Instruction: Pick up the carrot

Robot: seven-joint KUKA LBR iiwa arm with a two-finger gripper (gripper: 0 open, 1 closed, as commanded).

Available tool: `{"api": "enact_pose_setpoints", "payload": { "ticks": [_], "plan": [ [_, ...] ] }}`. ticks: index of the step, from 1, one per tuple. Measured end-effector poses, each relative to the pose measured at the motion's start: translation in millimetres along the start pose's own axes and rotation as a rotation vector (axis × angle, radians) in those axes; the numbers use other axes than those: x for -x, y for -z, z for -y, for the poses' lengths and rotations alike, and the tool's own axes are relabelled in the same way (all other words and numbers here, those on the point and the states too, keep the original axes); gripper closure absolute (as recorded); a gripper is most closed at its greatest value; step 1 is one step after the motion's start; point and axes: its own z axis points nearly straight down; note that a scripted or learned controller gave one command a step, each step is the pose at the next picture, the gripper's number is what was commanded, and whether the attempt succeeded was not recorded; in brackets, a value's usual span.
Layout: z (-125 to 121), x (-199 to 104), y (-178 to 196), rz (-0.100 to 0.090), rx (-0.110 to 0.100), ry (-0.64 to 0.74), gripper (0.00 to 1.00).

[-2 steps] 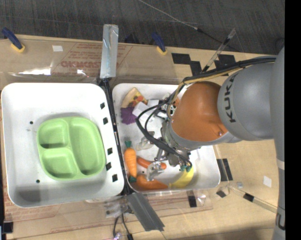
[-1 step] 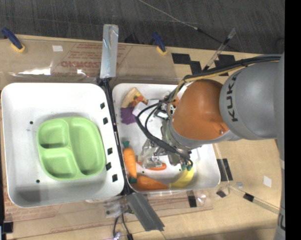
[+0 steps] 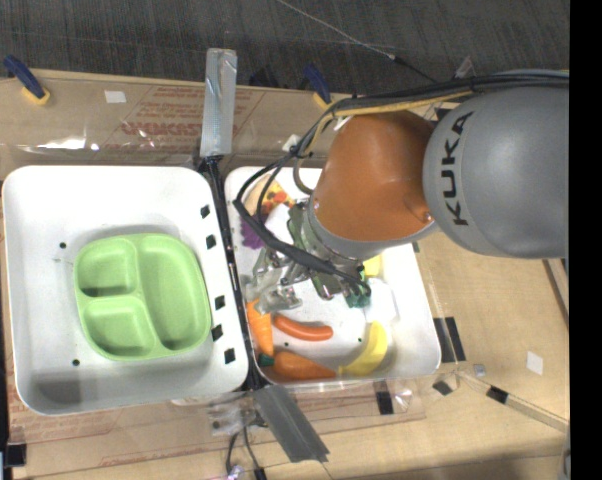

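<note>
The gripper (image 3: pixel 281 286) hangs low in the right bin (image 3: pixel 413 313), under the orange wrist band (image 3: pixel 371 178); whether it is open or closed cannot be told from here. Nothing is visibly held. The carrot (image 3: pixel 259 330) lies just near of it, against the bin's left wall. To its right lie a red pepper (image 3: pixel 303 329), another orange vegetable (image 3: pixel 299 366) and a banana (image 3: pixel 371 351). The left bin (image 3: pixel 31 268) holds a green tray (image 3: pixel 141 295). Judgement: the pick is not yet made; grasp and lift remain
</note>
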Motion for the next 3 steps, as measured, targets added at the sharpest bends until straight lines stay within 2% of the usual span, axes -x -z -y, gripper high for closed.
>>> {"api": "enact_pose_setpoints", "payload": {
  "ticks": [1, 2, 3],
  "plan": [
    [-0.5, 1.4, 9.4, 0.001, -0.001, 0.006, 1.00],
    [20.1, -6.0, 71.1, 0.000, -0.002, 0.312, 1.00],
    [-24.7, 13.6, 49.7, -0.005, 0.004, 0.841, 1.00]
  ]
}}
